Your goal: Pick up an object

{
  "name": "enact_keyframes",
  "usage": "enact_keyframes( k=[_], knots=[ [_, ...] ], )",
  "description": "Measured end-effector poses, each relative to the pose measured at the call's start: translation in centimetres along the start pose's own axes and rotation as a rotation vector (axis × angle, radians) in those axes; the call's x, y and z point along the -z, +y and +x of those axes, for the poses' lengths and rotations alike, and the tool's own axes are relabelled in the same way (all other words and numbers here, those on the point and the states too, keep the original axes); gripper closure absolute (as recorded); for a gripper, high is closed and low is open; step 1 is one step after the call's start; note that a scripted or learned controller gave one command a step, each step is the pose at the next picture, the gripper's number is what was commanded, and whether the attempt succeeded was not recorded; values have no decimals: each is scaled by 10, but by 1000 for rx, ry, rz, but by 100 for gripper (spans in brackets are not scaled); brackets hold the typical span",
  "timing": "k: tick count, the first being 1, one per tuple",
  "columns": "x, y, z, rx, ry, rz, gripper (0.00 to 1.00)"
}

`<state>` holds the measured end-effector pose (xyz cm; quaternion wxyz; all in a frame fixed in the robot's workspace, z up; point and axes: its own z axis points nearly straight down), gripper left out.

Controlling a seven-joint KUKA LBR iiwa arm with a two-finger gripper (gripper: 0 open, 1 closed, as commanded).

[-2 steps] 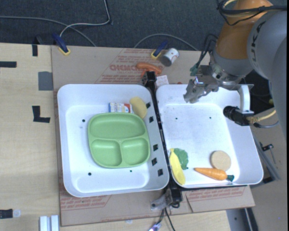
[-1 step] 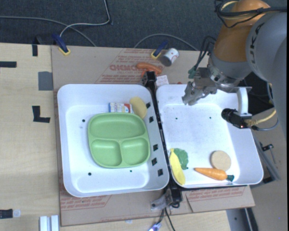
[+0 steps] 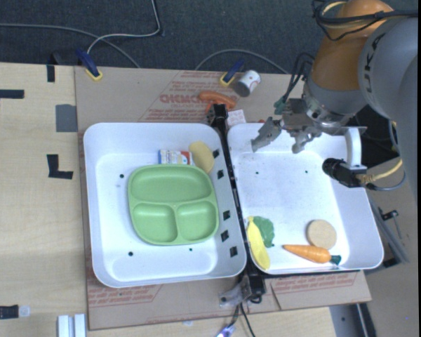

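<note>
My gripper (image 3: 281,141) hangs over the far end of the right bin (image 3: 295,188), fingers spread apart and nothing between them. Along that bin's near edge lie a yellow banana (image 3: 258,246), a green leafy piece (image 3: 264,229), an orange carrot (image 3: 308,253) and a round tan cookie (image 3: 322,233). All of these sit well below the gripper in the view, apart from it.
The left bin (image 3: 105,188) holds a green divided plate (image 3: 173,205), a small red and white carton (image 3: 173,156) and a pale yellow piece (image 3: 203,156) at its far side. Blue clamps and cables lie beyond the bins on the cardboard.
</note>
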<state>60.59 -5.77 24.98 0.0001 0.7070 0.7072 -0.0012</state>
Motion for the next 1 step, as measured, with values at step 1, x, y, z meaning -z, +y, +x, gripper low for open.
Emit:
enact_keyframes(
  k=[1],
  knots=[
    [-109, -63, -104, -2, 0, 3, 0]
  ],
)
